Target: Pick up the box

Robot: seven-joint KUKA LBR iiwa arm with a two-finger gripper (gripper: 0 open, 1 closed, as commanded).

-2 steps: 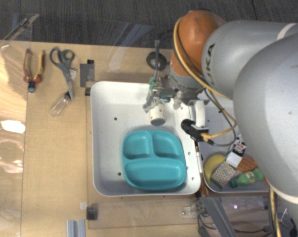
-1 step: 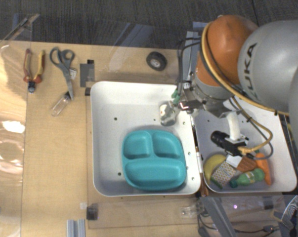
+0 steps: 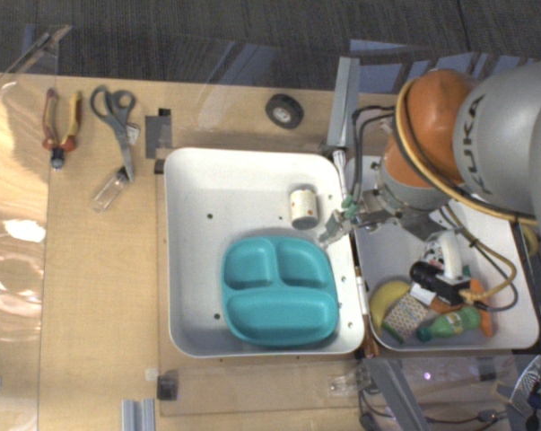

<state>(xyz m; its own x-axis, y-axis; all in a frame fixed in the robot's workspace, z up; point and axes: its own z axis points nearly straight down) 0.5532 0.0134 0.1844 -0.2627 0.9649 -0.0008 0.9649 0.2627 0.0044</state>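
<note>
Speaker 1: Box position?

Speaker 2: Front corner of arm-side bin, touching yellow item and green bottle.

Speaker 1: Hand?

Speaker 2: Above wall between bins; open or closed, cannot tell. Best lowered straight down, avoiding neighbours.

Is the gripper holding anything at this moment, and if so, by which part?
Cannot be told. The gripper sits over the rim between the two bins, beside the small cylinder; nothing shows between its fingers.

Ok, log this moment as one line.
arm: over right bin | claw: at divider between bins, near cup | left bin: teal tray, cup | box: not lifted
</note>
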